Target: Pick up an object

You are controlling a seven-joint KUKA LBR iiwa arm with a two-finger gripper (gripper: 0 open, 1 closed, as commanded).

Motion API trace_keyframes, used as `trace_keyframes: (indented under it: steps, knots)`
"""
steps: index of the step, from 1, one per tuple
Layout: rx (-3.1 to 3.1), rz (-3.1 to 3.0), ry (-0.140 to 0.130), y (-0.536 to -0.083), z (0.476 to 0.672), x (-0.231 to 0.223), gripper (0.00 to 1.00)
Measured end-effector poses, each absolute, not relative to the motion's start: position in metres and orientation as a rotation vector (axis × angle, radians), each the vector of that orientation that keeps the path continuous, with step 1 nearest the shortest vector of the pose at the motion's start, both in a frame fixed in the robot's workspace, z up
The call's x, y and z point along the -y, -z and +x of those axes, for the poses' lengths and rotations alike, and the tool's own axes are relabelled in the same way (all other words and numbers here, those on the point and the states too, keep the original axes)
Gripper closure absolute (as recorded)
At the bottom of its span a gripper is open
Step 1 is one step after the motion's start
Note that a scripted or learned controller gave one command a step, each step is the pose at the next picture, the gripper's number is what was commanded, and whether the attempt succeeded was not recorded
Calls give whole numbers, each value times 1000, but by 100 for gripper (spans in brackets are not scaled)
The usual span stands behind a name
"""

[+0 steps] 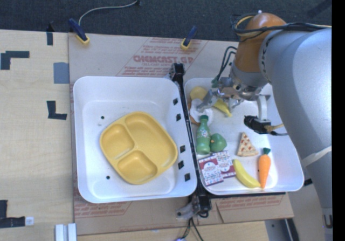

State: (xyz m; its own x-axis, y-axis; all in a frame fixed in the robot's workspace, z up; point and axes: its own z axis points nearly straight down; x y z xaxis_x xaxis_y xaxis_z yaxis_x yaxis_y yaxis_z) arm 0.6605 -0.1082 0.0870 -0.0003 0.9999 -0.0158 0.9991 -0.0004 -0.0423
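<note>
In the right bin (285, 178), toys crowd the floor, leaving bare white only toward its right wall. The gripper (215, 100) hangs low at the far end over a small yellow piece (222, 107); whether it grips anything I cannot tell. A green bottle (202, 135) lies lengthwise, cap pointing away. Carrot (263, 167) and banana (245, 174) sit near the front rim. The left bin (86, 100) holds a yellow divided plate (138, 147) on cardboard-covered bench (108, 56).
</note>
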Motion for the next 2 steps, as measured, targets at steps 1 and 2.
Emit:
trace_keyframes:
  steps: [1,2]
  knots:
    - [2196,-2198,-87,-94,656,110,100]
    - [2225,-2219,3,-185,669,20,100]
